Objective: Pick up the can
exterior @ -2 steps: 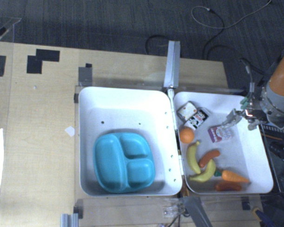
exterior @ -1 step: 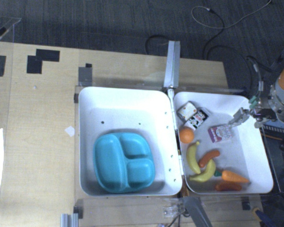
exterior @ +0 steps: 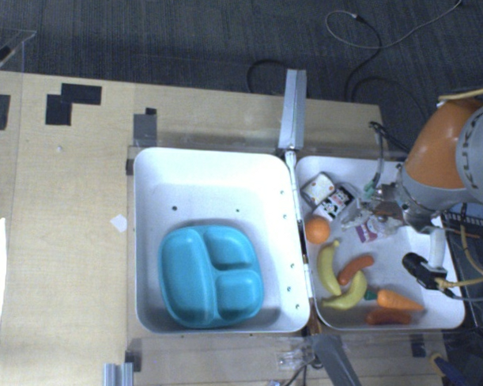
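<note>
white right bin (exterior: 451,314): can (exterior: 333,201) lies at far-left corner, just left of fingers (exterior: 381,203); cannot tell fingers' state.

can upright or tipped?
Tipped, it seems. The can lies on its side at the right bin's upper left corner, label facing up, beside the tool.

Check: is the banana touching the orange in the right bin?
Apart. In the camera view, white bin floor shows between the banana top end and the orange.
</note>
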